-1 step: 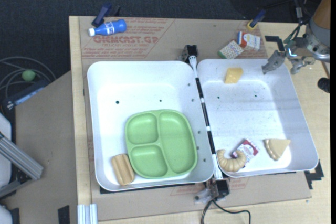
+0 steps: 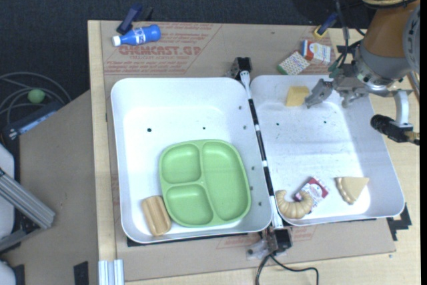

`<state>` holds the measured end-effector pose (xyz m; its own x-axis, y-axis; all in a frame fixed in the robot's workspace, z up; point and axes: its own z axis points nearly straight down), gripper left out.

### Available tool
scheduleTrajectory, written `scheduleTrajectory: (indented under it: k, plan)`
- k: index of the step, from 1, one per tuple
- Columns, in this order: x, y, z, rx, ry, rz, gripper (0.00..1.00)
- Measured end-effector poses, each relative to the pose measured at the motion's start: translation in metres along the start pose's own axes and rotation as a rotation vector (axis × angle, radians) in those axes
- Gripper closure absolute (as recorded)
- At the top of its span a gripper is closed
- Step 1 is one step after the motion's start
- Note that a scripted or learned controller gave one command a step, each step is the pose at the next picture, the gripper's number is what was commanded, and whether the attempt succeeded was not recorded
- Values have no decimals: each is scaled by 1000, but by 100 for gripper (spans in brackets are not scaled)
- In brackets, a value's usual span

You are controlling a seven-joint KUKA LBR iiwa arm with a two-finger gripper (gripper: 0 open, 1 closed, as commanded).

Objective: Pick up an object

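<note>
- The gripper [image 2: 331,91] hangs over the far end of the right bin [image 2: 373,143], reaching in from the right, with the orange band of the arm [image 2: 390,17] above it.
- Its jaws are spread, with one finger [image 2: 316,95] out to the left and the other out to the right, and nothing between them.
- The nearest thing is the yellow block [image 2: 296,96], lying flat on the bin floor just to the left of the left finger, close to it or touching; I cannot tell which.
- The block therefore sits beside the jaws, not between them, so I judge that a grasp calls for a short shift to the left before closing.
- The block looks roughly square, so no long axis dictates the wrist angle.
- The other candidates lie well apart at the near end of this bin: a croissant [image 2: 291,205], a red wrapper [image 2: 313,190] and a wedge [image 2: 351,188].
- The left bin [image 2: 133,143] holds a green tray [image 2: 203,181] and a bread stick [image 2: 155,215].
</note>
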<state>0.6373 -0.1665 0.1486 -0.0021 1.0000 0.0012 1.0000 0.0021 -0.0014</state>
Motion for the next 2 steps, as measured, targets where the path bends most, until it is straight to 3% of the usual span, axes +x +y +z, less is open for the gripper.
scheduleTrajectory:
  k: [1,2]
  plan:
    - [44,22,8,-3,-1,1,0]
    - [15,29,40,-3,-3,3,0]
